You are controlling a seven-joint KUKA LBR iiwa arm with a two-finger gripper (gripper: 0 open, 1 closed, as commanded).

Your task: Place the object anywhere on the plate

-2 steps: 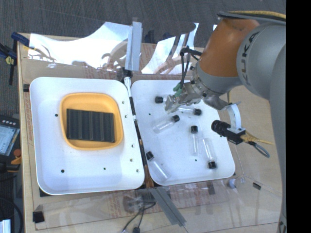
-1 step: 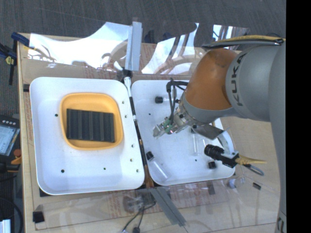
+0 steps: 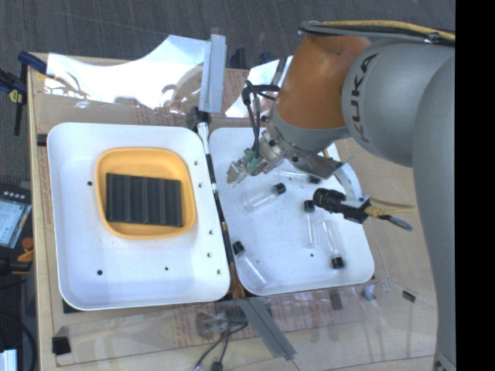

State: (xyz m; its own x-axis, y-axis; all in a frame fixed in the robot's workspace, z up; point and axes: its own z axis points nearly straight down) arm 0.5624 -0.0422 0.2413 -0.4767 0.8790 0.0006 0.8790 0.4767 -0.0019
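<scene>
Two white bins side by side; left bin (image 3: 69,207) bears a yellow plate (image 3: 147,194) with a dark ribbed insert (image 3: 147,199) at its middle; right bin (image 3: 352,265) holds several clear vials with black caps, scattered. Arm (image 3: 371,83) reaches in from the right, orange band above the wrist; gripper (image 3: 246,163) sits over the upper left part of the right bin, near the divide between the bins. Whether it is wide, narrow or holding anything cannot be told; the wrist covers it. Nearest vial (image 3: 263,198) lies just below and right of the gripper, flat on the bin floor, apart from it; a pair of vials (image 3: 321,234) lies further right; another vial (image 3: 249,263) near the bin's lower left corner. All vials well apart from the plate.
</scene>
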